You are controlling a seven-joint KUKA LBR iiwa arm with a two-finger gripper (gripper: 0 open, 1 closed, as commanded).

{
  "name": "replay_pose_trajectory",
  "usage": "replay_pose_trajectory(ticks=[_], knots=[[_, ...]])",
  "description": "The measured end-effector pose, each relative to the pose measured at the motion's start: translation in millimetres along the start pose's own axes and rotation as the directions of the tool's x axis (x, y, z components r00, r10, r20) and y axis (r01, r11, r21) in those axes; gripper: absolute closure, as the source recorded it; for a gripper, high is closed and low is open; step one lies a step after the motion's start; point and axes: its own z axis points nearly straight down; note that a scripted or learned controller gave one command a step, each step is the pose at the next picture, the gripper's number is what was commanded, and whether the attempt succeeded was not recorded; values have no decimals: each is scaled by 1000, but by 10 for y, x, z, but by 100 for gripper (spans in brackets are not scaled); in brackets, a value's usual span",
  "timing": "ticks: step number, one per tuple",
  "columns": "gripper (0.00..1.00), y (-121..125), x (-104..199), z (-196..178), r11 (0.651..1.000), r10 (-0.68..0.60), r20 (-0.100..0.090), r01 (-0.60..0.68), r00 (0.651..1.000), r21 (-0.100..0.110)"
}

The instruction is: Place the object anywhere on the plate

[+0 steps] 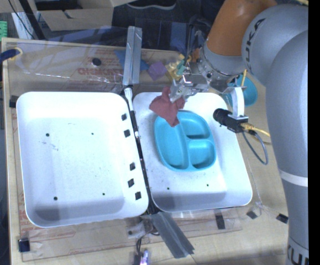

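arm (259,43) bent over right bin | gripper (177,95) holding red cloth (166,108) above blue plate (187,142)

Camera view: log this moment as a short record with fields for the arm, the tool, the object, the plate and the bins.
arm: grey KUKA arm reaching in from the right, over the right bin
tool: tool above the plate's far left edge
object: dark red cloth-like piece hanging under the tool, its lower tip over the plate's rim
plate: blue divided plate lying in the right bin
bins: right bin holds the plate; left bin beside it
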Motion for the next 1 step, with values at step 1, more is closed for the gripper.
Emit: replay_pose_trajectory(ticks=[1], knots=[[100,-263,-388,833,962,273,0,-273,962,3]])
